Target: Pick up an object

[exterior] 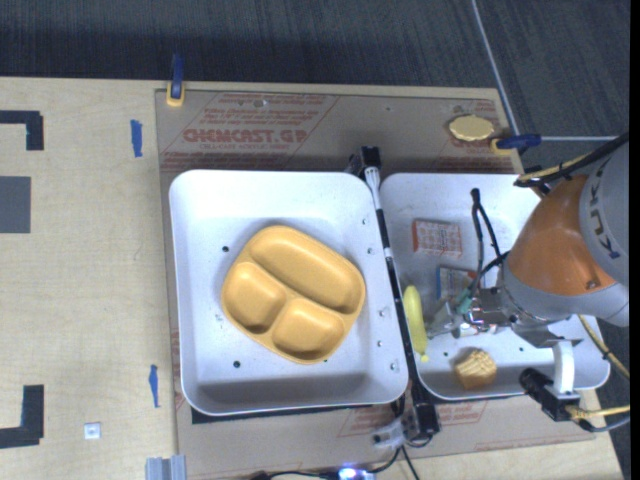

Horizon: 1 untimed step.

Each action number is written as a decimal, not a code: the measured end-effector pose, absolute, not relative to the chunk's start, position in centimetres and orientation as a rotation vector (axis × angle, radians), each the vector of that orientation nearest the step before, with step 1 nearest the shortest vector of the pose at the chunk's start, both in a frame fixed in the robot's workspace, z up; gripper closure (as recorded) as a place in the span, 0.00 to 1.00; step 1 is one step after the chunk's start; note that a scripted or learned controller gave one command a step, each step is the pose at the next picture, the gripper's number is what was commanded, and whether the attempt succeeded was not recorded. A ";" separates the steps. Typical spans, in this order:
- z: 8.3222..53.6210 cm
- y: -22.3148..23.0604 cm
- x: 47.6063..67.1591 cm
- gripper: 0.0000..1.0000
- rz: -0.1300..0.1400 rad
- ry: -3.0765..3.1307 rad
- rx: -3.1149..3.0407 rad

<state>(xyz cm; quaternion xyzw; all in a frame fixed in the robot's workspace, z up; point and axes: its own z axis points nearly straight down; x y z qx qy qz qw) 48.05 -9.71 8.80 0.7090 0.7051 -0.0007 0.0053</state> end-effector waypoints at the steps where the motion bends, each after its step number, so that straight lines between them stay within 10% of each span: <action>1: 9.8 -9.7 48.2 1.00 0.001 2.205 2.217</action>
